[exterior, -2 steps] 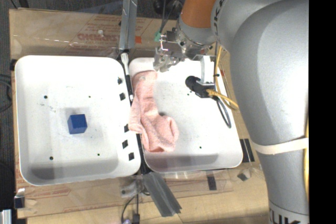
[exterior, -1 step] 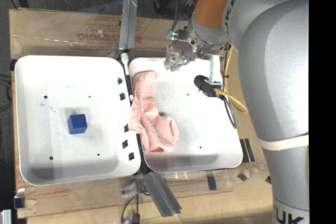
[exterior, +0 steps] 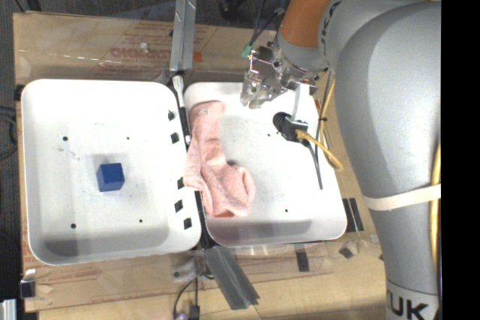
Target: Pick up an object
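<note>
Starting at the left, the left bin (exterior: 82,116) holds a small blue cube (exterior: 110,176), lying alone on the bin floor and well apart from the robot. Just across the divider, a pink cloth (exterior: 215,165) lies crumpled along the left wall of the right bin (exterior: 289,187), running from near the top edge down to a bunched end in the lower half. Further right and higher, the gripper (exterior: 255,92) hangs over the top edge of the right bin, near the cloth's upper end but apart from it, to its right. Nothing shows between the jaws, and whether they are parted or closed cannot be told from this slant. The arm (exterior: 375,86) fills the right side.

This looks like the approach step, with no pick made. The cloth is the nearer candidate. Taking it would call for a short shift left, a descent onto the fabric, and then a pinch on a raised fold. The cube would need a long reach across the divider.
</note>
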Action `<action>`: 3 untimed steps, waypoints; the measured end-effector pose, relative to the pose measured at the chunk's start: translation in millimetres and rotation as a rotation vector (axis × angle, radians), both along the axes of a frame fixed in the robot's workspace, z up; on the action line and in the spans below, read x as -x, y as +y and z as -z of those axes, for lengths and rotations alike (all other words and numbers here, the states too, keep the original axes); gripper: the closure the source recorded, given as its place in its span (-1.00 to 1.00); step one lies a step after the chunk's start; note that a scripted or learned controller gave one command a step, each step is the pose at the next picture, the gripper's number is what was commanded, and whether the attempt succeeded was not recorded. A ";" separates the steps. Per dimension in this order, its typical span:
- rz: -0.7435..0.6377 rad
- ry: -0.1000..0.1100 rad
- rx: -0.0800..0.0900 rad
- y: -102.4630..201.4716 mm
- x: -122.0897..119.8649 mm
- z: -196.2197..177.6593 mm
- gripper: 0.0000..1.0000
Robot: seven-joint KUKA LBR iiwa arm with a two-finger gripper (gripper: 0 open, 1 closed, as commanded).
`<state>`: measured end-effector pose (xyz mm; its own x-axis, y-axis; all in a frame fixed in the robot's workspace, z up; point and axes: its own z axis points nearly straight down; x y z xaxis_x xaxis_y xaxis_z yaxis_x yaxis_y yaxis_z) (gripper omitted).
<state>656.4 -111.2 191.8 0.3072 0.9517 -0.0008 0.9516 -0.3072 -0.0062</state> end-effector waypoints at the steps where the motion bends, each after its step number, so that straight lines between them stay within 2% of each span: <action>1: -0.002 -0.003 0.000 -25.7 -0.3 -27.7 1.00; 2: -0.015 -0.001 -0.001 -37.7 -0.3 -9.4 1.00; 3: 0.095 0.000 0.001 -5.4 26.0 61.3 1.00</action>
<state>630.4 -116.6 130.5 0.3963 0.9181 -0.0020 0.9181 -0.3963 -0.0062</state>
